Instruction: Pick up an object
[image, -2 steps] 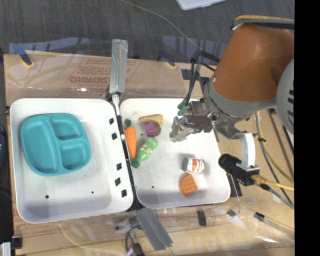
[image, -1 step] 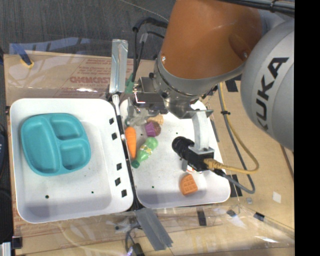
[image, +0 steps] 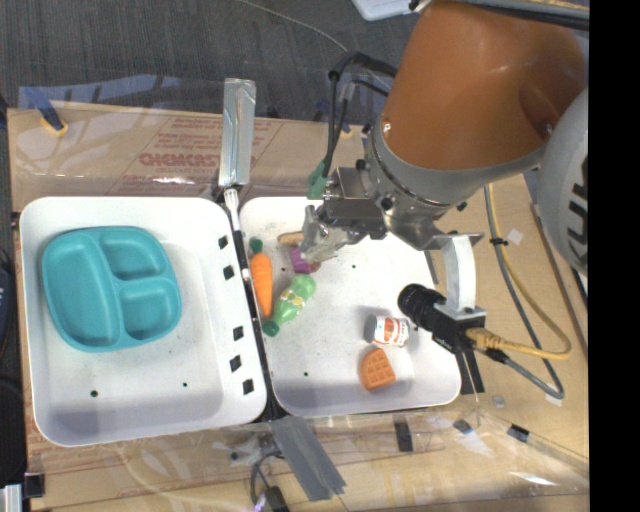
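My gripper (image: 314, 238) hangs low over the far left part of the right bin (image: 340, 395). Right below its tip lies a small purple object (image: 301, 262); whether the two touch I cannot tell. A thin brown piece (image: 289, 238) pokes out to the left of the gripper. An orange carrot (image: 262, 283) rests along the bin's left wall. Beside it lies a pale green toy (image: 294, 299). A small red-and-white can (image: 389, 331) and an orange waffle (image: 377, 369) sit toward the near right.
The left bin (image: 120, 410) holds a teal divided plate (image: 110, 286) in its far left part. A ridge (image: 243, 300) separates the two bins. The arm's big orange band (image: 475, 85) looms over the right bin's far corner.
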